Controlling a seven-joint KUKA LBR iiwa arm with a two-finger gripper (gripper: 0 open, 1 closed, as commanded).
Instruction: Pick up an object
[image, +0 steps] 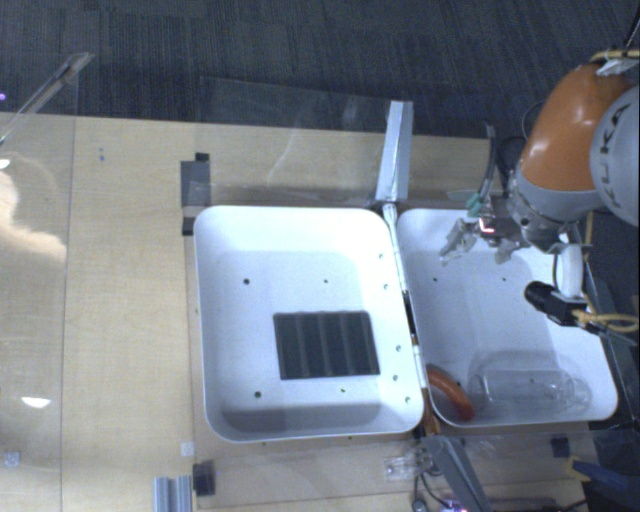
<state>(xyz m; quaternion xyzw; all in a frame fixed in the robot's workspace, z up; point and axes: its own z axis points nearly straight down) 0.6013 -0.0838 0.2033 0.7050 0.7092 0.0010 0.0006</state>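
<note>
My gripper (478, 243) hangs over the far part of the right bin (600, 400), and the fingers (455, 241) are spread with nothing between them, so it is open. A clear plastic bottle (525, 386) lies on its side near that bin's front edge. An orange-red object (450, 393) rests in the bin's front left corner, partly hidden by the rim. In the left bin (230, 300) a dark ribbed rectangular block (325, 345) lies flat near the middle. The gripper is well behind the bottle and the orange-red object.
The arm's orange band (570, 110) and grey wrist rise at the right. A black fitting with a yellow cable (560, 303) hangs over the right bin's right side. A metal bar (395, 150) stands behind the divide between the bins.
</note>
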